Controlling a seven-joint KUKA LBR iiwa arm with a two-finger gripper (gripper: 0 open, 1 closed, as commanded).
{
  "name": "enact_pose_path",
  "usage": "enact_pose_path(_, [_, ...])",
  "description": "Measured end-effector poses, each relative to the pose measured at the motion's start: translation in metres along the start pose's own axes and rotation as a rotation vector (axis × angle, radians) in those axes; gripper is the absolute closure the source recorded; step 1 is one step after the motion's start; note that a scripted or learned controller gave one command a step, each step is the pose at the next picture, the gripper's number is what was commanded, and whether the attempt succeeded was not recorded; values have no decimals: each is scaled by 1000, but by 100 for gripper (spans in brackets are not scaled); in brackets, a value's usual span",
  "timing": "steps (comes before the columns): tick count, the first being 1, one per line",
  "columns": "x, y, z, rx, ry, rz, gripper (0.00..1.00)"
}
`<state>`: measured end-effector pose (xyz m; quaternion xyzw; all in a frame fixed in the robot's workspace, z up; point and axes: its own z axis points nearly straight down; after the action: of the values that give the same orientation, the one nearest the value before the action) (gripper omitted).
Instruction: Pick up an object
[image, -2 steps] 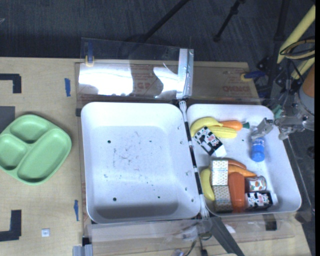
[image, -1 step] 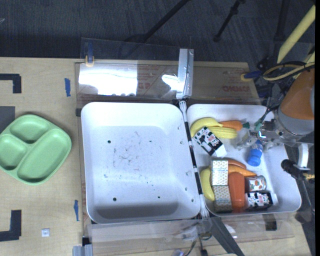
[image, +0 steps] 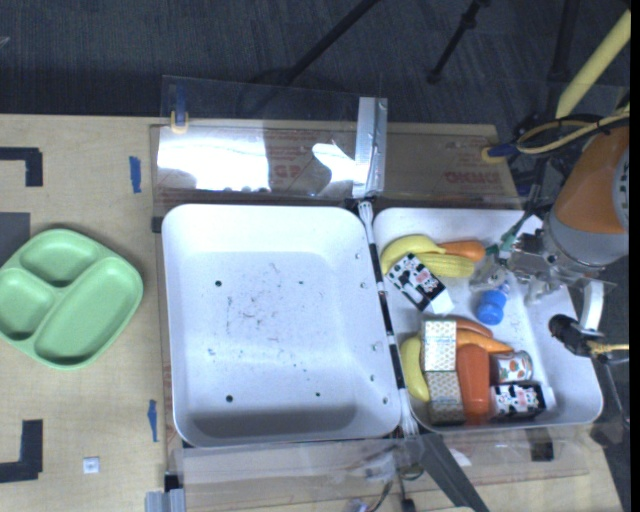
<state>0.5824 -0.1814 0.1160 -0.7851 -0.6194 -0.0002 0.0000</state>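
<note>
I'm hanging my gripper (image: 512, 262) over the right bin (image: 585, 400), near the blue cup (image: 489, 305) and bananas (image: 425, 250). Can't tell how it's set, it's all glare there. Everything's crammed together, so I'm risking clipping the cow box (image: 415, 281) or nudging the cup away. My arm's getting cut off at the edge.

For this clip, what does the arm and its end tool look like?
The arm is grey with a broad orange band above the wrist. Yellow and dark cables loop beside it. The gripper at its end is metallic grey with small green and blue fittings; finer details are blurred.
</note>
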Motion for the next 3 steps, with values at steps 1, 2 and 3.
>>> enact_pose_path(1, [-22,14,28,-4,7,-314,0])
enact_pose_path(2, [-24,15,18,-8,2,-314,100])
enact_pose_path(3, [-24,16,8,-11,1,-313,100])
